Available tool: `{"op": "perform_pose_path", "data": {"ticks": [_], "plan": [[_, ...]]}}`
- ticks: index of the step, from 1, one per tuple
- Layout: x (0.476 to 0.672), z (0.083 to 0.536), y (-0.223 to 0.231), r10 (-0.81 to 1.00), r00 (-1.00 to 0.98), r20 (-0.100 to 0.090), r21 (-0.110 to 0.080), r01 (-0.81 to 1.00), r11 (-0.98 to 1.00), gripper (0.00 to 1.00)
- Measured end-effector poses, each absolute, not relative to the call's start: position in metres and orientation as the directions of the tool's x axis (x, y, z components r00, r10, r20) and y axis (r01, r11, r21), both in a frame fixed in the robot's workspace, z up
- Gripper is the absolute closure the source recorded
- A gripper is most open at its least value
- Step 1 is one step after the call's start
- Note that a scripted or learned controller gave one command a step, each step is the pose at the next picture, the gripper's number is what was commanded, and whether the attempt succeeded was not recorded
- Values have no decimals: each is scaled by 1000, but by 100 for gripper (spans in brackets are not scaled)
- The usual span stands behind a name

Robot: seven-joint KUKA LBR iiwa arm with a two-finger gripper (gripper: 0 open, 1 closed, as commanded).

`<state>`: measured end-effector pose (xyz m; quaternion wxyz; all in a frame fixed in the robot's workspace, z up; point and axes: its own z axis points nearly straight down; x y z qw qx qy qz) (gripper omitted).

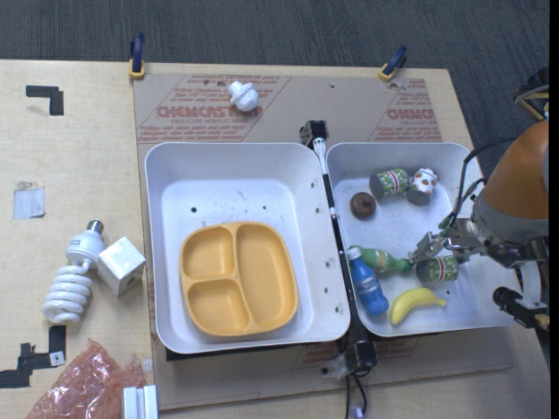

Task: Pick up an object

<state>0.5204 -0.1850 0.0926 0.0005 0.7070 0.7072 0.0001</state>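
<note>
The gripper (434,253) is seen low in the right bin (397,157), beside a green can (439,270). Whether its fingers are open or closed cannot be told.

A spiral light bulb (72,279) and a white cube (121,264) lie near the bench's left edge; red mesh (83,382) bunches at its bottom-left corner.

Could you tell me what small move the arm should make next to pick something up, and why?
Probably a short straight descent. The gripper sits low in the right bin, over the near end of the green bottle and beside a small can. No object shows between its fingers, so lowering onto the bottle before closing seems the sensible step.
</note>
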Motion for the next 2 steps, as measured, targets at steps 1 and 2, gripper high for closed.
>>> {"op": "perform_pose_path", "data": {"ticks": [1, 2], "plan": [[522, 103, -186, 1000, 1, -2, 4, 1000, -1, 100], [478, 190, -142, 1000, 0, -1, 1, 1000, 0, 100]]}}
